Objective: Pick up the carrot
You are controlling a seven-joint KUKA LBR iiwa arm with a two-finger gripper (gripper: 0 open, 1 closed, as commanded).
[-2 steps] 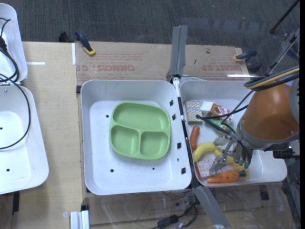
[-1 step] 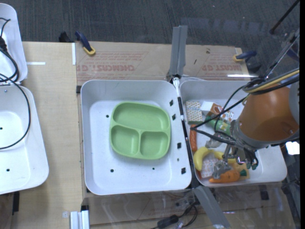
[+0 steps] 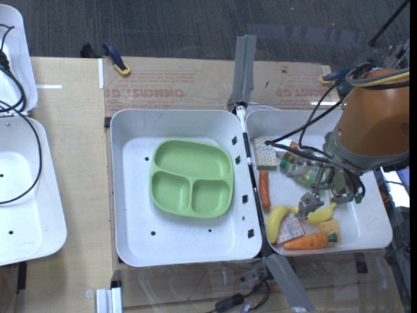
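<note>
The carrot (image 3: 306, 241), orange with a green tip at its right end, lies along the front wall of the right bin (image 3: 371, 237). My gripper (image 3: 311, 203) hangs a little behind it, over a small yellow toy (image 3: 322, 214) and a triangular sandwich piece (image 3: 291, 228). Its fingers stand slightly open with nothing between them. The arm's orange band (image 3: 374, 119) covers the bin's far right part.
Around the carrot lie a banana (image 3: 276, 219), a red sausage (image 3: 264, 188), a cheese wedge (image 3: 331, 229) and a patterned box (image 3: 265, 154). The left bin (image 3: 130, 175) holds a green divided plate (image 3: 192, 177). Black cables (image 3: 306, 150) trail over the right bin.
</note>
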